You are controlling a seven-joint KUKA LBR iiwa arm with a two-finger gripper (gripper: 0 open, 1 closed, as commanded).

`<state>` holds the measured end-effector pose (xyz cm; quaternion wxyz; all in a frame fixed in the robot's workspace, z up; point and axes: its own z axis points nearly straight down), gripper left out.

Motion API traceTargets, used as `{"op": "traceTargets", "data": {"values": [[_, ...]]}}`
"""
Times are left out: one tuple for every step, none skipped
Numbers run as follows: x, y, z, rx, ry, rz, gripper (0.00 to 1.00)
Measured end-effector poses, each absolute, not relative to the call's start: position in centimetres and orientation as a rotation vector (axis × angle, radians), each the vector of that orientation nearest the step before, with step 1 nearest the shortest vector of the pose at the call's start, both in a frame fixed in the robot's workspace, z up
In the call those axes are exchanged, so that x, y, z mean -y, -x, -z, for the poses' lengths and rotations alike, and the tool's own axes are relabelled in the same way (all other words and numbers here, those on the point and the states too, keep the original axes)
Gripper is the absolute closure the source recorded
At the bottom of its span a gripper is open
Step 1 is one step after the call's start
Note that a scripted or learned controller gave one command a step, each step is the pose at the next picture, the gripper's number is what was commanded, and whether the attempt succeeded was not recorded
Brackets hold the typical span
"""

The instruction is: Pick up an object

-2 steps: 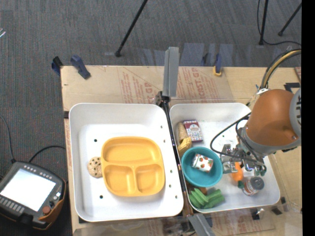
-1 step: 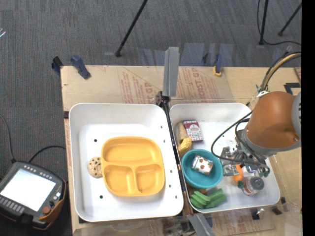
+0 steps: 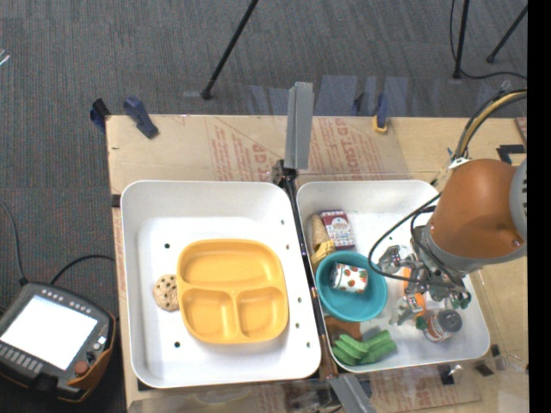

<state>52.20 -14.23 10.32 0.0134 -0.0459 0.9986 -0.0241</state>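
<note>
My gripper [image 3: 421, 298] hangs low over the right bin [image 3: 405, 198], under the arm's orange band [image 3: 475, 213]. A small orange object [image 3: 417, 302] lies right beneath it, partly hidden by the gripper's metal parts. Just to the right of that lies a small round can [image 3: 442, 324]. To the left stands a teal bowl [image 3: 331, 291] with a little white carton [image 3: 350, 277] inside. A red box [image 3: 337, 228] lies behind the bowl, and green pieces [image 3: 364, 348] lie at the bin's front.
The left bin [image 3: 146, 231] bears a yellow divided tray [image 3: 232, 289] with a cookie [image 3: 165, 292] beside it. A grey post [image 3: 299, 132] stands behind the bins. A tablet controller [image 3: 47, 334] sits on the floor at the left.
</note>
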Motion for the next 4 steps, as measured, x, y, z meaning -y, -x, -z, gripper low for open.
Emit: {"op": "traceTargets", "data": {"values": [[13.5,-54.2,-8.8,-3.129,0.178,0.030,0.00],[14.3,-54.6,-9.9,-3.115,0.164,0.052,1.00],[14.3,-54.5,-9.8,-3.118,0.164,0.052,0.00],[14.6,-51.6,-8.5,-3.142,0.139,0.001,0.00]]}}
